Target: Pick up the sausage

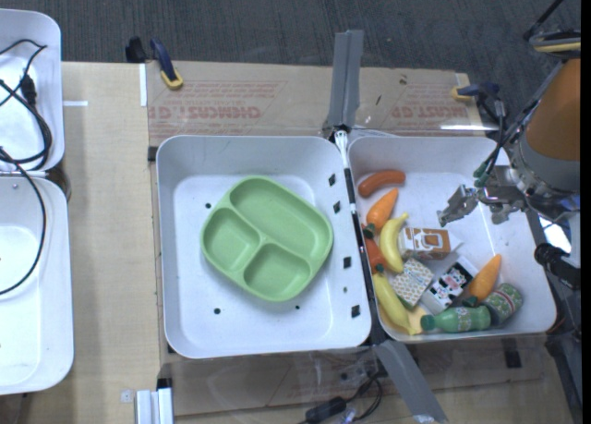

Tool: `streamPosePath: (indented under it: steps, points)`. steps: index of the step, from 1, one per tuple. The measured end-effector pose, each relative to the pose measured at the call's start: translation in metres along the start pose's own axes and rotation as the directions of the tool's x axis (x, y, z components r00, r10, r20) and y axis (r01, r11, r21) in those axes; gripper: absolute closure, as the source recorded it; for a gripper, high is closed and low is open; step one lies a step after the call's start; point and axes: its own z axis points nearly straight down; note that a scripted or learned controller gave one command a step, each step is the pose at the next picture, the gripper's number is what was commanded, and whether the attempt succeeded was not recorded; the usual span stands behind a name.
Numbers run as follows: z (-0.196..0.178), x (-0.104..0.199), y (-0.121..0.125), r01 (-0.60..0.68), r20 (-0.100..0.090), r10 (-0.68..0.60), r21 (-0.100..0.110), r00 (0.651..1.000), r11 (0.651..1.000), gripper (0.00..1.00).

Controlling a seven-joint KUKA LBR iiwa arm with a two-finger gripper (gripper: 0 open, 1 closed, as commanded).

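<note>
The sausage (381,180) is a short red-orange link lying at the back left of the right bin (434,156), just above an orange carrot (383,206). My gripper (478,207) hangs over the right half of that bin, well to the right of the sausage and a little nearer the front. Its fingers (456,207) are spread open with nothing between them, above bare white floor.
The right bin also holds two bananas (395,242), a small carton (428,242), a checkered box (413,280), a second carrot (486,276) and a green bottle (462,320). A green divided plate (268,237) lies in the left bin (175,228).
</note>
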Motion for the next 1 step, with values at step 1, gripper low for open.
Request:
streamPosePath:
  steps: [1]
  points:
    - [0.0174, -0.052, -0.0516, 0.269, 0.0, -0.269, -0.001, 0.963, 0.963, 0.0]
